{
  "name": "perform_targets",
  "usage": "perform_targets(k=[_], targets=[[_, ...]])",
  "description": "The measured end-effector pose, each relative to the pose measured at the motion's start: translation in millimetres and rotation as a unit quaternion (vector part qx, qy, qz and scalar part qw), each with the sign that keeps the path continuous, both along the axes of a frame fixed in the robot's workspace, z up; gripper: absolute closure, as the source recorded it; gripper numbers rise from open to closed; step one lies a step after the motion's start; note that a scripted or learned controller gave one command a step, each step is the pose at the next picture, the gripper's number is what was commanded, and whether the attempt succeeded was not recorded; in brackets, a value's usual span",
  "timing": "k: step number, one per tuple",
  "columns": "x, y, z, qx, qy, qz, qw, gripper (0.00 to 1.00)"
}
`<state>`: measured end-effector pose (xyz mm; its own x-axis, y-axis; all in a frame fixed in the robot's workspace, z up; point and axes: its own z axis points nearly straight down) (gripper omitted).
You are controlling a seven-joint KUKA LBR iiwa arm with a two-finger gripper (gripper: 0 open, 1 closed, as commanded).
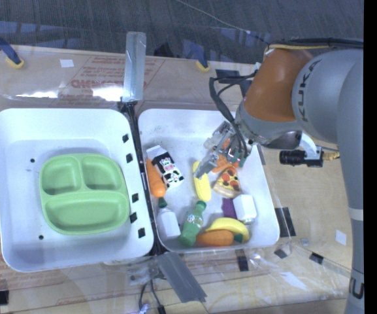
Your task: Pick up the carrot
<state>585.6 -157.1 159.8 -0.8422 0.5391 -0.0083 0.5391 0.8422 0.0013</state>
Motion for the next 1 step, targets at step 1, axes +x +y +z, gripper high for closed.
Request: perform_targets(k=[1], targets=[[-33.9, -32.6, -68.8, 0.0018, 0.005, -0.022, 0.9998, 0.0]])
